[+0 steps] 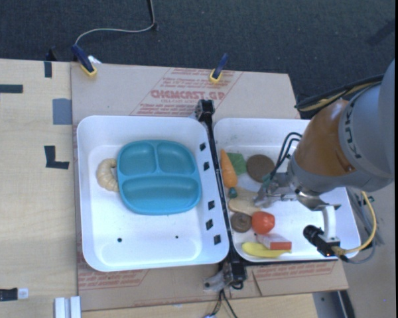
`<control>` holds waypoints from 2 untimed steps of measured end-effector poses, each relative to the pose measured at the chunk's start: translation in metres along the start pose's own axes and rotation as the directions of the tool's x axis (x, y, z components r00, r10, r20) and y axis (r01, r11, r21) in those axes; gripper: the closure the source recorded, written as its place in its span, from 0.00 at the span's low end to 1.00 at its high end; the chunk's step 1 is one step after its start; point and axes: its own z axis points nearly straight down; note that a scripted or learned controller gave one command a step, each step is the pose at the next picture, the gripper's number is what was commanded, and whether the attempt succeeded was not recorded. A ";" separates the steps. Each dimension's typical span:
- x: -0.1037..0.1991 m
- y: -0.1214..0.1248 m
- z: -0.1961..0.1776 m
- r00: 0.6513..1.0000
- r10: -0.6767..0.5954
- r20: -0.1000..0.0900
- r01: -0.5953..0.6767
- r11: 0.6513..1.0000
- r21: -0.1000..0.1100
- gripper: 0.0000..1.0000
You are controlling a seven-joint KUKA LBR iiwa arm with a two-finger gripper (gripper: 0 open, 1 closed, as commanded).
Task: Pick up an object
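The right bin (331,240) holds several toy foods: an orange carrot (229,170), a green piece (237,162), a brown disc (259,167), a red tomato (263,222), a smaller brown disc (241,222), a cream piece (239,206), a yellow banana (257,250) and a red strip (279,246). My gripper (270,194) hangs low over the middle of this bin, just above the tomato and right of the cream piece. Nothing shows between its fingers.
The left bin (96,244) holds a blue divided plate (158,177) with a tan ring-shaped piece (106,174) at its left edge. A black divider (211,177) runs between the bins. The arm's grey body and orange band cover the right bin's right half.
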 end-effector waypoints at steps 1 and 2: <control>0.000 0.000 0.000 1.000 0.000 0.000 0.000 1.000 0.001 0.00; -0.004 0.083 0.014 1.000 -0.004 -0.007 0.004 1.000 0.013 0.00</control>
